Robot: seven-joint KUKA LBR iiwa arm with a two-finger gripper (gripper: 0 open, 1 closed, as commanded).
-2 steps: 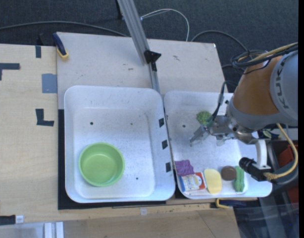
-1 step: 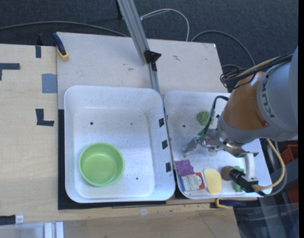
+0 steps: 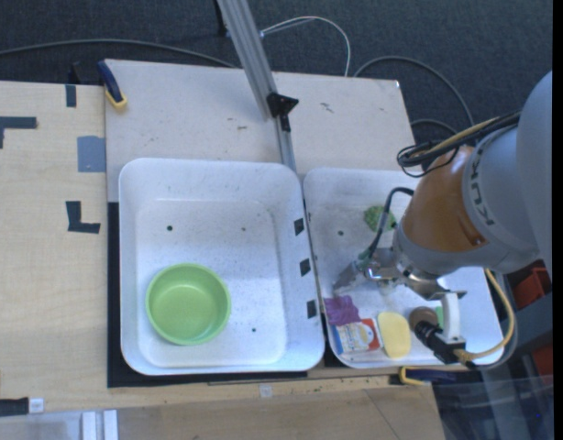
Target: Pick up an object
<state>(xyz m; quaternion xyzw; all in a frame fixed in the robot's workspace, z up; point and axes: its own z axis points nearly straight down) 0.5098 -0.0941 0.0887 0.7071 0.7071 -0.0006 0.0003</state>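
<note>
Arm comes in from the right, grey body and orange band bulking over the right bin, wrist angled down and toward the left. Gripper sits low over the middle of that bin; its tips are small and blurred, so can't tell how far apart they are, and nothing is visibly between them.

Candidate objects lie along the right bin's near edge: purple item just below the gripper, white packet with red print touching it, long axis roughly left-right, then yellow piece beside it, upright oval with long axis running near-far. Green leafy item is near the far side, partly hidden by the arm.

Left bin holds a green bowl, opening up, in its near-left corner.
</note>
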